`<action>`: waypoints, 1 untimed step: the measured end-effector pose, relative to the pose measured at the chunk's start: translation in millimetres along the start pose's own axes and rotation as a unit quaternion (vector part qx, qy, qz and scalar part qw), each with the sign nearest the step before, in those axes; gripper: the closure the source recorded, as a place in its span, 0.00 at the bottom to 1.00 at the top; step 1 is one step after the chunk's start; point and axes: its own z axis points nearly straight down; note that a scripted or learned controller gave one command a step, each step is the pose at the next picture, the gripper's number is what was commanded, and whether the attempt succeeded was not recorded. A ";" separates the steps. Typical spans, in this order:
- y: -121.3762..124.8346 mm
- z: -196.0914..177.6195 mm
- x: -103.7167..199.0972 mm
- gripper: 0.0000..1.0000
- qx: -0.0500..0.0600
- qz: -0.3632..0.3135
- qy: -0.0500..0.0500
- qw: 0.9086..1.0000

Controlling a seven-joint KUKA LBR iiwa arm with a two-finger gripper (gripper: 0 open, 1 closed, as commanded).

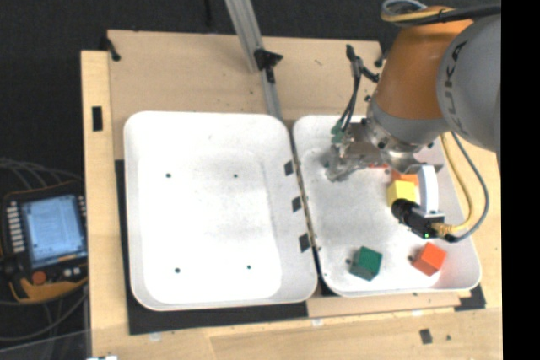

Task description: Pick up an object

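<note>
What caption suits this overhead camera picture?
Robot arm's gripper hangs low over right bin holding green, orange and yellow blocks.

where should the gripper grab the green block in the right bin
Take the small green cube-like block across its two flat side faces, coming straight down from above. It sits apart from the orange block, near the white bin's front wall, so a top approach looks clearest.
</note>
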 end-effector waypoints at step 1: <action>-4.2 -1.6 46.9 1.00 0.001 -0.002 0.001 1.000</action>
